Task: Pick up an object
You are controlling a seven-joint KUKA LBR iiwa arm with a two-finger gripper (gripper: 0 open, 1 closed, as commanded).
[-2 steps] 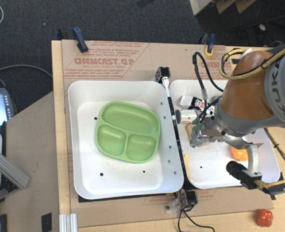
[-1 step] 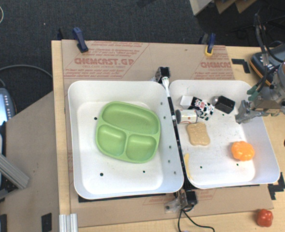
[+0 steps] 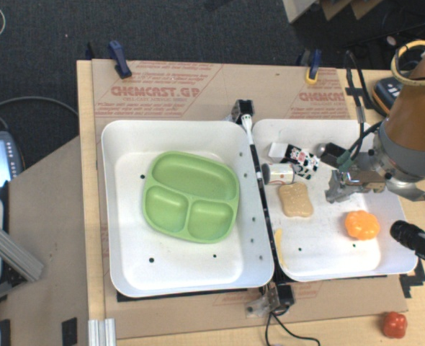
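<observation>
Round orange plastic fruit (image 3: 361, 224) sits lower right in the right white bin (image 3: 328, 265) — the grey metal claw (image 3: 340, 191) hovers just above-left of it, grip state unclear. Risk: a descent lands beside it, nudging it rolling — or snags the tan cracker-shaped piece (image 3: 296, 200).

Dark carpeted floor (image 3: 68, 20) around a paper-covered wooden bench (image 3: 198, 85), cables trailing.

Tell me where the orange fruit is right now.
The orange fruit lies in the right bin, toward its right side, just below the gripper and to the right of the tan cracker-like piece.
</observation>
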